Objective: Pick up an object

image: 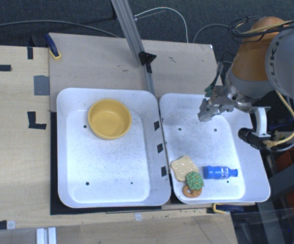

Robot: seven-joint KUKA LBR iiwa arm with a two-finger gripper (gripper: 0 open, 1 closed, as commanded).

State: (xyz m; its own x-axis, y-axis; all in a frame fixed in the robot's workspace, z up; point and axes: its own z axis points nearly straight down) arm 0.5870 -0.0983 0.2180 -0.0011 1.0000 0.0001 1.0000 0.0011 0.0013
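Observation:
A blue bottle (219,172) lies on its side near the front of the right bin (187,108). Beside it, to the left, rests a tan slice of toast (183,166), with a green leafy toy (194,180) and a brown pretzel-like piece (190,191) at its front edge. A yellow bowl (109,118) stands in the left bin (70,151), toward the back. My gripper (207,114) hangs over the back part of the right bin, well away from the objects, pointing down. Nothing shows between its fingers.
A grey metal pole (131,29) slants over the bench behind the bins. The arm's body and cables (261,60) fill the right side. A raised rim (158,136) divides the two bins.

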